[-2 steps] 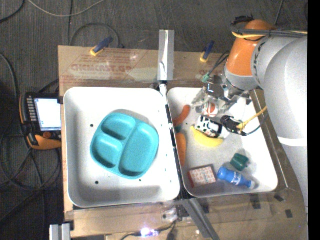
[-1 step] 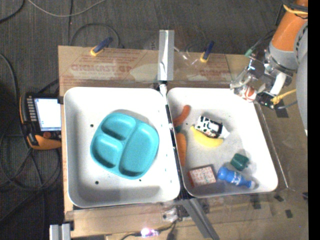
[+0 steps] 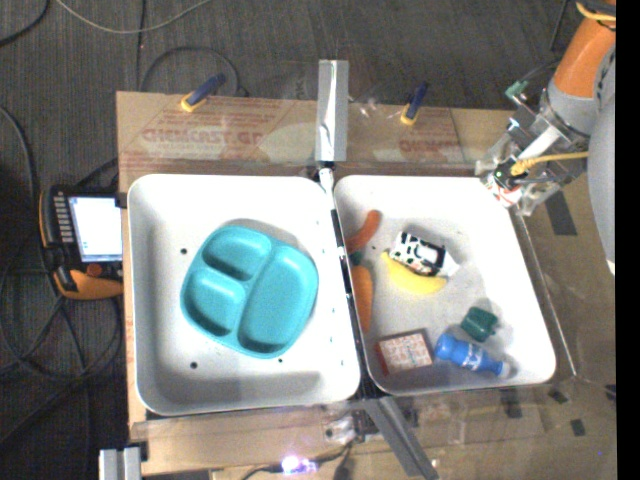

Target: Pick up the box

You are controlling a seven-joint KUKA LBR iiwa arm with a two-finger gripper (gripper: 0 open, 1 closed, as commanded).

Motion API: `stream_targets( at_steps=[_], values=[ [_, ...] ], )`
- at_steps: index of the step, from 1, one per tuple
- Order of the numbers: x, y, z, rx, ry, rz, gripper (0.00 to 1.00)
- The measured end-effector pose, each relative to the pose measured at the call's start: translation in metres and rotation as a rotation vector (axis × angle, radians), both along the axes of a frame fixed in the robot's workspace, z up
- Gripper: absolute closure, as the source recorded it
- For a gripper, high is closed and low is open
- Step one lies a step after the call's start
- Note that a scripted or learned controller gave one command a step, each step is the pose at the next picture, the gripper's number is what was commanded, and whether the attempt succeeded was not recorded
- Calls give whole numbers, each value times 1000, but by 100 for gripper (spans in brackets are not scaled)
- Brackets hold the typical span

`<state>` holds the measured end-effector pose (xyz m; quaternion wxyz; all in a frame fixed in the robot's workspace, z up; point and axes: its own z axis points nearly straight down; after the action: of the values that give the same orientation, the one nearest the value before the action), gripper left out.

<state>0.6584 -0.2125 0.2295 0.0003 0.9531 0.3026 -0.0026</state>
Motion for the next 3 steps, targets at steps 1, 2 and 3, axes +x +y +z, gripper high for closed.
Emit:
stream_targets(
  at_steps=[1, 2, 3],
  values=[
    [-6, -11, 6, -1, 1, 64, 100],
    [-49, 81, -28, 3, 1, 90, 100],
    [-77, 139, 16, 3, 1, 59, 100]
  ],
)
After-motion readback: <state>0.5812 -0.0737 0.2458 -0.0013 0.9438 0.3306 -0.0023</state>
